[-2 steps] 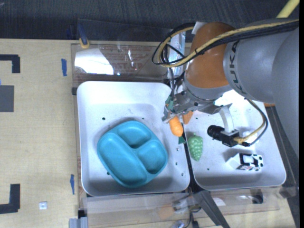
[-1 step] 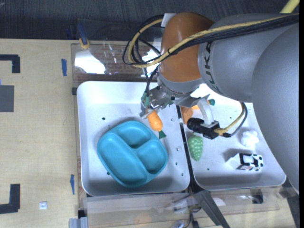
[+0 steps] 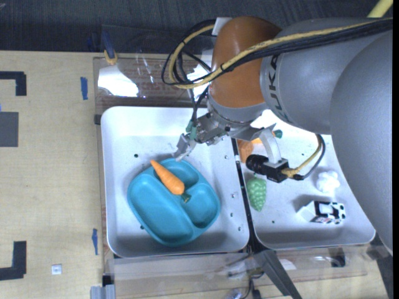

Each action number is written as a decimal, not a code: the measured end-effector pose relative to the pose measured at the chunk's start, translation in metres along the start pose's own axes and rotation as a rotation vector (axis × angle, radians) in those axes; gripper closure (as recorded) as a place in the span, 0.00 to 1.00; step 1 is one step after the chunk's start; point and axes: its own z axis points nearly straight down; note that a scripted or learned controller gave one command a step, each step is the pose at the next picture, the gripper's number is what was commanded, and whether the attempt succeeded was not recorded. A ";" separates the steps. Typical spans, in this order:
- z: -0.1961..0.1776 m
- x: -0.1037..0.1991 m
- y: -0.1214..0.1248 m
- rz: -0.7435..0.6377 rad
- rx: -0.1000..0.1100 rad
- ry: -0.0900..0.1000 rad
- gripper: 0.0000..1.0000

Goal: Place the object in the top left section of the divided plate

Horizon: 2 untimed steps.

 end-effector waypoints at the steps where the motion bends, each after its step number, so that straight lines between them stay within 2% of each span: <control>1: 0.009 0.023 0.006 -0.064 0.004 0.001 0.00; 2: -0.045 0.049 -0.055 -0.270 0.002 0.002 0.00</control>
